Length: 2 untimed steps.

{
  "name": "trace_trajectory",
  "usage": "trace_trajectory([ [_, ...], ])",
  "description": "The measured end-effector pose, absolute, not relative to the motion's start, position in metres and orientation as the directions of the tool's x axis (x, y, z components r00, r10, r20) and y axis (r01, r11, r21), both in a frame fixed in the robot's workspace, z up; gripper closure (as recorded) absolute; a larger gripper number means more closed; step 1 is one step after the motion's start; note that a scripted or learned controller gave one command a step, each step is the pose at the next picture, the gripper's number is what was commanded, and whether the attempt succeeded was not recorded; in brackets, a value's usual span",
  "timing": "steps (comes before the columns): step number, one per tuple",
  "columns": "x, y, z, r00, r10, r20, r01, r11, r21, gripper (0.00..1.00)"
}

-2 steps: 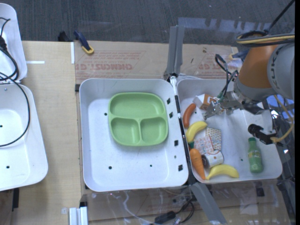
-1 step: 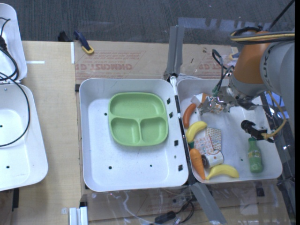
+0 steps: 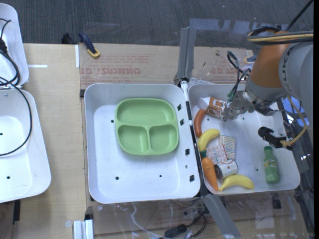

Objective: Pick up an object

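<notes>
My gripper (image 3: 227, 114) hangs low in the right bin (image 3: 286, 183), near its back left part, just right of a small orange-brown carton (image 3: 215, 107). The wrist hides the fingers. Left of it lies a red sausage (image 3: 199, 121). A yellow banana (image 3: 208, 137) lies in front of the gripper, with a patterned packet (image 3: 223, 149) and a small can (image 3: 227, 169) further forward. A carrot (image 3: 210, 173) and a second banana (image 3: 238, 182) lie at the bin's front. A green bottle (image 3: 270, 165) lies at the right.
The left bin (image 3: 99, 183) holds a green divided tray (image 3: 147, 125). A black cable end (image 3: 266, 133) hangs above the right bin near the bottle. The grey arm with its orange band (image 3: 269, 63) covers the right bin's back right corner.
</notes>
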<state>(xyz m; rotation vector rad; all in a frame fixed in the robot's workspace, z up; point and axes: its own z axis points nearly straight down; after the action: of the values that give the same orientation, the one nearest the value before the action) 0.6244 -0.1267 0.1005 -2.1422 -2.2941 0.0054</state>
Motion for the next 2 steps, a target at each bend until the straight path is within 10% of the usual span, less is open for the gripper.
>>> trace_trajectory([
  [1, 0.6253, -0.1263, 0.1012, -0.069, 0.998, -0.001, 0.998, 0.069, -0.002, 0.0],
  [2, 0.6254, -0.1275, 0.1104, -0.066, 0.998, -0.001, 0.998, 0.066, -0.001, 1.0],
])
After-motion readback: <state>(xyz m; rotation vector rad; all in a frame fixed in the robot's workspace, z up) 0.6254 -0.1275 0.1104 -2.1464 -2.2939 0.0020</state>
